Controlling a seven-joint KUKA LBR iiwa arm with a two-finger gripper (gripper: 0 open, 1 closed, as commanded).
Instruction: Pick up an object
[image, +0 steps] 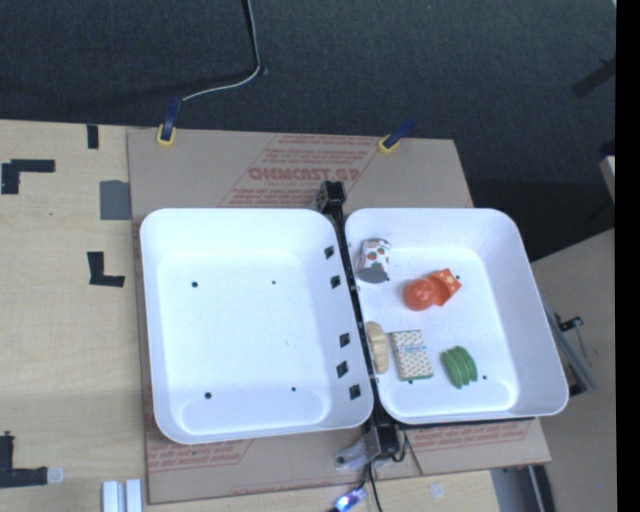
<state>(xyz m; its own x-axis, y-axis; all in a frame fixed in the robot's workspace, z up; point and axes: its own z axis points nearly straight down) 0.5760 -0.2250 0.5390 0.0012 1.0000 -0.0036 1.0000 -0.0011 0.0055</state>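
Camera view has us eyeing the shallow white right bin: an orange-red lumpy toy near its middle, a green ridged piece below that, and a tan rounded block hugging the left wall, which could block a finger. Jaw state, we can't tell.

Overhead, slanted — both bins

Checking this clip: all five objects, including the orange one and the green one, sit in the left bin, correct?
Wrong bin. The camera view shows all five, including the orange object and the green object, in the right bin, not the left bin.
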